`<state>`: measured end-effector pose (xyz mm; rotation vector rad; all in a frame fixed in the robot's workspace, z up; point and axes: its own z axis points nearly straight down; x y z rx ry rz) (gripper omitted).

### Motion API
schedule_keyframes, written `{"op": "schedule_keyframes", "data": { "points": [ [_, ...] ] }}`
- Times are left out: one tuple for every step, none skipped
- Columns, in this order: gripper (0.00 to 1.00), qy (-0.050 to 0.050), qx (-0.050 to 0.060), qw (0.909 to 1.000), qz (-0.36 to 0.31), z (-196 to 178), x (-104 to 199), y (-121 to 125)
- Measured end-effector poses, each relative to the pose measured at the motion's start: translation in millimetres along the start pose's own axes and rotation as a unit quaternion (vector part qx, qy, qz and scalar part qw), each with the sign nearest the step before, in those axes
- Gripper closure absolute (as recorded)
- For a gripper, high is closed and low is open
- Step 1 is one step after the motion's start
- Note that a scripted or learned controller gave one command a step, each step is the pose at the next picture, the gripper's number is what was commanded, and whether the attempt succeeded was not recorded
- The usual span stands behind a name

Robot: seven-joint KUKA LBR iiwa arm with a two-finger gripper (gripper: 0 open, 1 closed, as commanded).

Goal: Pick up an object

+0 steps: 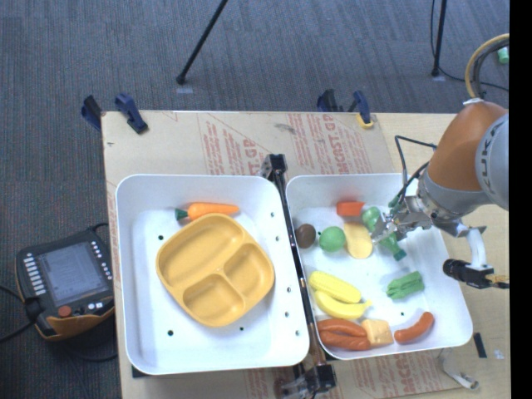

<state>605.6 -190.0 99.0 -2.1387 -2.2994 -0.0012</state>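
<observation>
My gripper (387, 232) is low over the upper right part of the right bin (432, 191), reaching in from the right. Small green pieces (371, 217) lie against it, one on its upper left and one just below it. Whether any of them is held cannot be made out. A pale yellow slice (358, 241) and a green lime (332, 238) lie just left of the gripper. A short orange-red piece (350, 209) sits above them.
The right bin also holds a brown ball (306, 235), two bananas (337, 288), a green pepper (405, 285), sausages (342, 333) and a cheese cube (376, 332). In the left bin (133, 306) lie a yellow divided plate (216, 268) and a carrot (209, 210).
</observation>
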Motion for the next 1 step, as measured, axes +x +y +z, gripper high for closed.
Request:
{"op": "schedule_keyframes", "data": {
  "points": [
    [1.00,0.000,0.000,0.9932,0.117,-107.3,44.4,-46.7]
  ]
}}
